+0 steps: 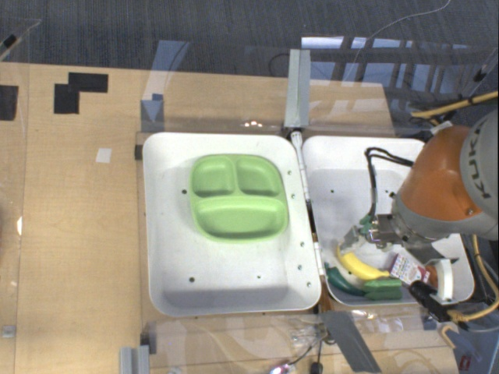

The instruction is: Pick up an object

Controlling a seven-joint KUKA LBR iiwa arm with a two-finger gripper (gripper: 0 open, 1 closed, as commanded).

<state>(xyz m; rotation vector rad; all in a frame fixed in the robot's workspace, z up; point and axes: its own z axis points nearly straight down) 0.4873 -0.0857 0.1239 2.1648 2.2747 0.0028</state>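
Note:
In the front part of the right bin [337, 170] a yellow banana [360, 266] lies among other items. A green block [381, 289] and a dark green piece [338, 280] rest just in front of it. My gripper [364, 234] hangs low over the bin, directly above the banana's far end. The orange-banded wrist [437, 185] behind it hides part of the bin floor. A green divided plate [238, 197] lies flat in the left bin [168, 232].
A small printed packet [404, 267] and a white round item [445, 279] lie at the right bin's front right, under the arm. A black cable [373, 179] loops beside the wrist. A metal divider [297, 92] stands behind the gap between the bins.

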